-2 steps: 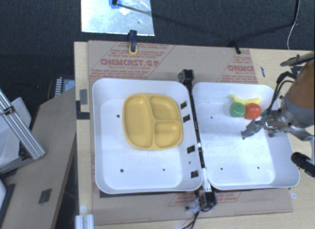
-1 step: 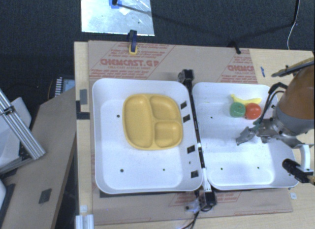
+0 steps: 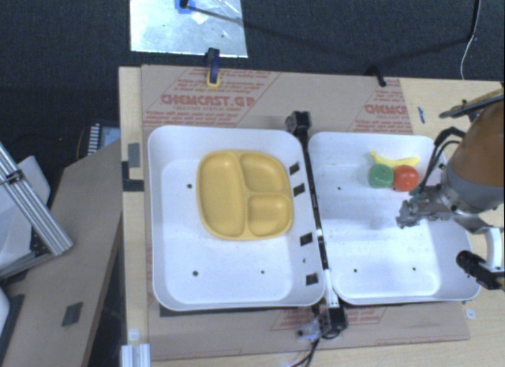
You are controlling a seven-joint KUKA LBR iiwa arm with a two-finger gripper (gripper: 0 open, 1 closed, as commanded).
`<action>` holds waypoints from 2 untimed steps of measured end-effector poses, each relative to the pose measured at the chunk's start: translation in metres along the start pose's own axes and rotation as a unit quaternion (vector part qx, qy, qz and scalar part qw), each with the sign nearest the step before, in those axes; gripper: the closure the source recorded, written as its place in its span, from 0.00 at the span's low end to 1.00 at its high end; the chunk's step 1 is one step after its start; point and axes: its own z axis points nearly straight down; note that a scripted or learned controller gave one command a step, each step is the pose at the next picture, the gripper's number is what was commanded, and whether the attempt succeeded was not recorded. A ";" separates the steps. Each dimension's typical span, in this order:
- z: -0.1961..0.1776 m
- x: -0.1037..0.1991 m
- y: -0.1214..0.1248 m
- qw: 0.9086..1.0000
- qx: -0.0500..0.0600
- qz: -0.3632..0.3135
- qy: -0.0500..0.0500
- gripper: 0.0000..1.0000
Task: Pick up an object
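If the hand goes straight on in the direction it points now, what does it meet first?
The hand hangs over the right bin and seems to point downward, slightly to the picture's left. It would probably meet the bin's bare white floor first. The green ball and orange ball lie off that line, though depth is unclear.

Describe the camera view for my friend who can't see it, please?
A grey robot arm's gripper hovers over the right white bin, just below a green ball, a red ball and a yellow piece clustered near the bin's far side. The left white bin holds a yellow divided plate.
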 end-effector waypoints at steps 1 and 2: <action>-0.051 -0.009 0.008 1.000 -0.002 -0.001 -0.001 1.00; -0.104 -0.009 0.009 1.000 -0.002 -0.002 -0.001 1.00</action>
